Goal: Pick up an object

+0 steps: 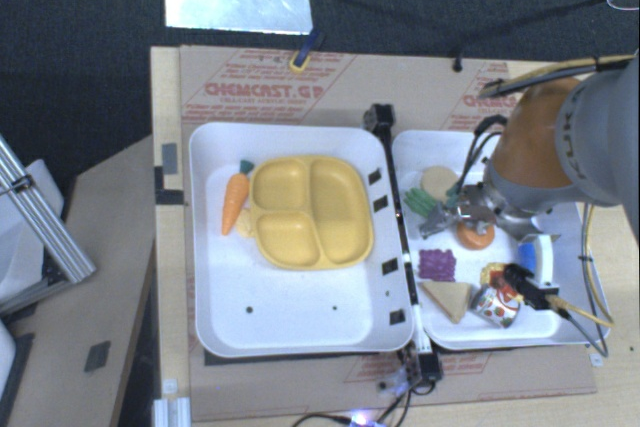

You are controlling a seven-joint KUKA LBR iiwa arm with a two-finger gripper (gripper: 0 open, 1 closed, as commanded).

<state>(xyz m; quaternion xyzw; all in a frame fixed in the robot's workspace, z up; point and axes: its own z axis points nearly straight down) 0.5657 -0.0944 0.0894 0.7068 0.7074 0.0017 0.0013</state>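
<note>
"Where's the arm [560,150] got to?"

"Reaching in over the right bin [580,330], wrist bent low. The pincer [452,215] is down among the toys, metal tips pointing toward the divider between the two bins. Whether it's open or closed I can't tell from here; the arm's body shadows it."

"Holding anything?"

"Nothing I can see between the tips. I'd judge it's at the approach, with no grasp made."

"What's nearest it?"

"A green leafy piece [420,202] just beside the tips, a pale round biscuit-like disc [437,181] a little behind that, and an orange round thing [476,235] tucked right under the wrist. Any of the three could be the target."

"And the rest of that bin?"

"Purple grapes [437,264], a tan wedge [449,299], a small printed can [496,307] on its side, something blue and white [535,255] near the far wall. Crowded. To lift one cleanly it would need to settle straight over a single piece, or it'll nudge the neighbours."

"Left bin [215,315]?"

"A yellow divided plate [305,212] with a toy carrot [233,200] just beside it, well apart from the arm. Cables trail along the bench [165,315] at the right."
</note>
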